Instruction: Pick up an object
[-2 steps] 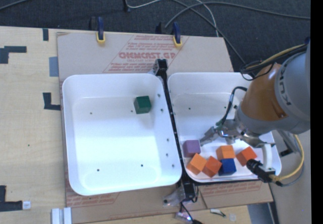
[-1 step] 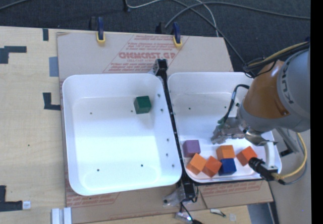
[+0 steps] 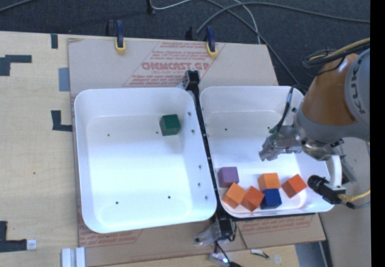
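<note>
White bins sit side by side on the bench: left bin (image 3: 84,157) holds one green cube (image 3: 170,124) near its upper middle; right bin (image 3: 240,96) holds a cluster along its near edge, w/ a purple cube (image 3: 228,175) at left, then orange cubes (image 3: 234,195), (image 3: 253,198), (image 3: 269,181), (image 3: 293,186) & a blue cube (image 3: 272,198). Gripper (image 3: 269,150) hangs over the right bin, above & just to the right of the purple cube, apart from all blocks; nothing lies between its fingers, & whether they are spread or closed can't be told at this res. Step in hand, as judged: approach before a grasp. To do it well, pick a block w/ free flanks. The purple cube has clear sides to left & above, whereas the blue & middle orange ones touch neighbours, so fingers would likely jam or shove the pile. Centre over the chosen block, align fingers w/ its flat faces, descend straight, then close. Bin wall near the cluster leaves little room.
</note>
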`<move>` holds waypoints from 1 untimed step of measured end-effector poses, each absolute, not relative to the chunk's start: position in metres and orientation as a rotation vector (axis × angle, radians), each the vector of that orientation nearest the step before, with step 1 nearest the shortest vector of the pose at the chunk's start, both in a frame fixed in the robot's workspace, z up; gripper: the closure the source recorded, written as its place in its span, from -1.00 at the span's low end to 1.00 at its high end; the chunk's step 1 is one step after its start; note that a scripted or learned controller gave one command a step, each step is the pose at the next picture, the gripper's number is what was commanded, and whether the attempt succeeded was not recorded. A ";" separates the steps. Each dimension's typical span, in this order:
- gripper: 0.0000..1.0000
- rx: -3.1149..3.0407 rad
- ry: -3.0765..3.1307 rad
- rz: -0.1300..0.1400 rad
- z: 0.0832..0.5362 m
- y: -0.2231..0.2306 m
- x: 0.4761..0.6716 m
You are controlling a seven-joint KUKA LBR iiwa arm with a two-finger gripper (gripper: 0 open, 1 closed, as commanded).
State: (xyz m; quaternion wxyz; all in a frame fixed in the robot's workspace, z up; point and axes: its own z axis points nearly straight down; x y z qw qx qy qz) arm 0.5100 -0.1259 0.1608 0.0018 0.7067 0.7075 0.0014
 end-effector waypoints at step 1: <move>1.00 2.219 2.220 0.003 0.203 -0.125 0.514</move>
